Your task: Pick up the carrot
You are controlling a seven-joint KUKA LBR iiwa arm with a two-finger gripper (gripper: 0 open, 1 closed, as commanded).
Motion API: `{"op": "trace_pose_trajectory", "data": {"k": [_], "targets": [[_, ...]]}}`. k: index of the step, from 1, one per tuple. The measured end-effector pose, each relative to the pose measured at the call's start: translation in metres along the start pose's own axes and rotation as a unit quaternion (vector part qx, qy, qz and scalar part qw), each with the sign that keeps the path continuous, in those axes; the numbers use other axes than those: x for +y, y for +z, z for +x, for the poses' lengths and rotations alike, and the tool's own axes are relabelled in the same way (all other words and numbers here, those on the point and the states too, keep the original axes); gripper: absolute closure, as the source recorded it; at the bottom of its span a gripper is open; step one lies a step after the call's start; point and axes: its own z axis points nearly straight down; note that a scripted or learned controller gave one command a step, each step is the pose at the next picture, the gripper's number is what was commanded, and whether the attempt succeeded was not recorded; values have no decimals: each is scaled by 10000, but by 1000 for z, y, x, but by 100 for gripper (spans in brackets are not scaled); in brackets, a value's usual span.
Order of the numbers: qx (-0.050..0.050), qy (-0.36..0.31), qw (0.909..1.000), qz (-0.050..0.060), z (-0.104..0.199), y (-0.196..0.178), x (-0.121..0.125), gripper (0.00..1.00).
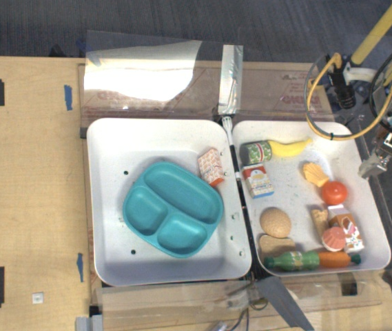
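The carrot (335, 259) is a short orange piece lying flat against the front wall of the right bin (371, 205), at its near right corner. Its left end touches a green bottle (291, 259) lying in line with it. My gripper (383, 152) hangs at the right edge of the view, over the right rim of the right bin and well behind the carrot. Cables and the arm's wrist hide much of it. Nothing shows in its grasp.
The right bin also holds a banana (290, 147), a green can (255, 152), a small red carton (258, 182), a tomato (334, 193), a round bun (275, 221) and a pink round toy (333, 238) just behind the carrot. The left bin (106, 185) bears a teal divided plate (173, 207) and a small carton (211, 165).
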Motion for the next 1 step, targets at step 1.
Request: {"op": "trace_pose_trajectory", "data": {"k": [1], "targets": [[-21, -1153, 9933, -11, -50, 30, 32, 100]]}}
